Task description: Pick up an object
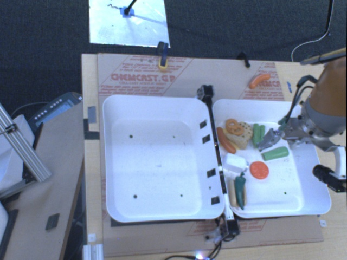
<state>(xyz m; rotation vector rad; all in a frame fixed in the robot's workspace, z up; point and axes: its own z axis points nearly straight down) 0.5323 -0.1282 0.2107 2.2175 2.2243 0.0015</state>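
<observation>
Objects: small plastic toy foods clustered in the right white bin [309,199], among them a green cylinder [275,154], a red-orange disc [259,170] and a tan pretzel [235,127].
Hand: grey hand [269,139] low over the cluster, just above the cylinder; grip cannot be told.
Counter: brown board [141,76] beneath both bins.
Left white bin [157,110]: beside the right bin.
Stray: orange sausage [259,80] on the board.

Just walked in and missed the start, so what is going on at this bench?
A grey robot arm reaches from the right into the right bin, which bears a scatter of toy food. Its tool hovers over the pile, beside a green piece and above a red disc. Nothing looks lifted yet.
</observation>
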